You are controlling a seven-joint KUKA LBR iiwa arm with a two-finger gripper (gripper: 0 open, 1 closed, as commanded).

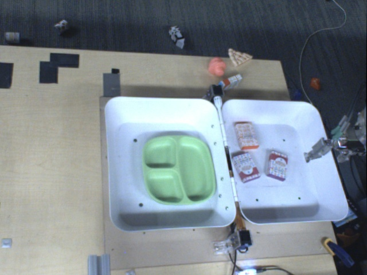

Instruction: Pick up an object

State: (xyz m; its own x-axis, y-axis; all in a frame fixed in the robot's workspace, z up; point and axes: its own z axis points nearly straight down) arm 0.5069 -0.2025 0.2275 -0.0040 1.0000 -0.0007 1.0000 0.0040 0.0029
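Right bin [304,110]: three packets, tool [319,150] at its right rim.
Nearest packet [277,165] lies left of the tool, apart; tool's grip state indiscernible, arm cut off.

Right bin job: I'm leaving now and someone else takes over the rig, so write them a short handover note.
Gripper: at the right bin's right rim, above the bin wall, holding nothing that can be seen.
Things: three small packets lie in the right bin, one at the top, one lower left, one lower right. They lie close together, none stacked. A green tray with compartments sits in the left bin.
Done: nothing picked yet; all packets rest on the bin floor.
Left: move in over a packet, likely the lower right one as nearest, grasp and lift.
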